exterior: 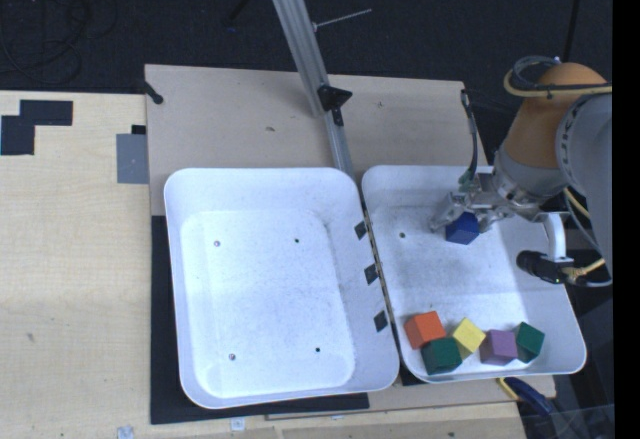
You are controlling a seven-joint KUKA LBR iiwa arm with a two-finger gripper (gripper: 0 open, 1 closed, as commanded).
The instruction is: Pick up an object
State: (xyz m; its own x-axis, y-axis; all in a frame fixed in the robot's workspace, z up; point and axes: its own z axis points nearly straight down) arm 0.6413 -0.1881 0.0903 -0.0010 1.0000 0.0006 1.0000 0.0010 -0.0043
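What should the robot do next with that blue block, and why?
Probably lift a little, straight up. The pincer sits right at the blue block in the right bin, and the block looks caught between its fingers. A small lift would test the hold. The other blocks lie far off at the bin's near edge, so nothing is in the way.

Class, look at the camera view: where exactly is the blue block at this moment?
The blue block sits in the right bin, in its upper part, directly at the gripper, well apart from the cluster of blocks along the bin's near edge.
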